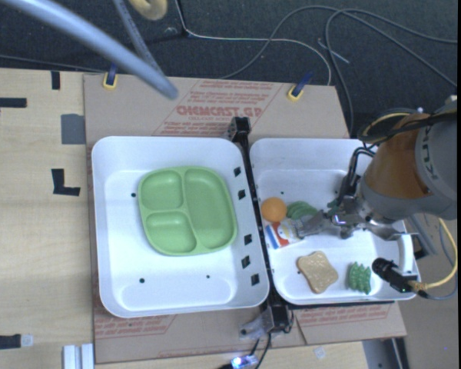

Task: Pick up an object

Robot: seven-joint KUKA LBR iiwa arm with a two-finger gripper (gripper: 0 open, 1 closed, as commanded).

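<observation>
The arm reaches in from the right over the right-hand bin (334, 160), and the gripper (311, 223) is low among the cluster at the bin's left side, right beside a green leafy piece (300, 209) and an orange ball (273, 209). Is the claw released or clenched? I cannot tell; the tips blur into the clutter, and nothing is plainly between them. The nearest candidate looks to be that green piece, sitting just beside the orange ball near the divider between the bins. My guess is these are toy foods, so light and fairly stiff plastic, unlikely to break; the ball is smooth and round and may well roll or squirt out of a pinch (a squeeze across its widest part would be the safer hold), while the leafy piece has ridges that ought to give better purchase across its narrow width. Below the ball lies a small flat item with red and blue stripes (277, 237), hard to identify. Toward the near wall rest a slice of toast (317, 272), flat and low, awkward to get under, and a second green piece (359, 277) at its right. Over in the left-hand bin (107, 206) lies a green divided plate (187, 210), three compartments, nothing in them.
</observation>
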